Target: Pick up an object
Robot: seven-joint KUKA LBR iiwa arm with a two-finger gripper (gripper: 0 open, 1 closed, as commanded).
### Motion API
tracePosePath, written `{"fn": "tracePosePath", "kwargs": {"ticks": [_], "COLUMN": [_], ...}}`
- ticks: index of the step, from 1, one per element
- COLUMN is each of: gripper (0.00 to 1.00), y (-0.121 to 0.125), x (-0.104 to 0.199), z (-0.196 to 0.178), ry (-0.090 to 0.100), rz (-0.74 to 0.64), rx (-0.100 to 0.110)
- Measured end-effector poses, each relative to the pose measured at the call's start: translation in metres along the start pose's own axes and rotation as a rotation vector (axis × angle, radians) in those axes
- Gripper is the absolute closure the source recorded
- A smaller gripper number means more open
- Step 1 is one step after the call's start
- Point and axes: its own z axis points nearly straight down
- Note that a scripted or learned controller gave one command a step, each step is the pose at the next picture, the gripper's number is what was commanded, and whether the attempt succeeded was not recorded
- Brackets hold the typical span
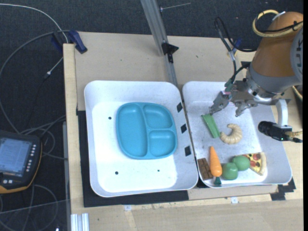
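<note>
Lying untouched along the right bin's near edge are a carrot, green pepper and pizza slice — farther back, the gripper hangs spread and empty over a green stick, so picking remains undone

Left white bin, well off toward the view's left of the gripper: holds a blue divided plate, three compartments, lying flat. Grey metal post slants up-left of the gripper, with its foot between the bins. Blue clamp sits on the wooden bench at the far-left corner. Handheld pendant, screen lit, lies farthest left, off the bench, among loose cables.
</note>
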Motion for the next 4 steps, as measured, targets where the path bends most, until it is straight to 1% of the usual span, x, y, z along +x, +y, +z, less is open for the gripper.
{"fn": "tracePosePath", "kwargs": {"ticks": [1,2,3,4], "gripper": [0.00,0.00,0.00,0.00], "y": [0.000,-0.002,-0.004,-0.004], "x": [0.000,-0.005,-0.010,-0.009], "z": [0.000,0.062,0.123,0.123], "ry": [0.000,0.000,0.000,0.001], "rz": [0.001,0.001,0.002,0.001], "rx": [-0.001,0.006,0.005,0.002]}}
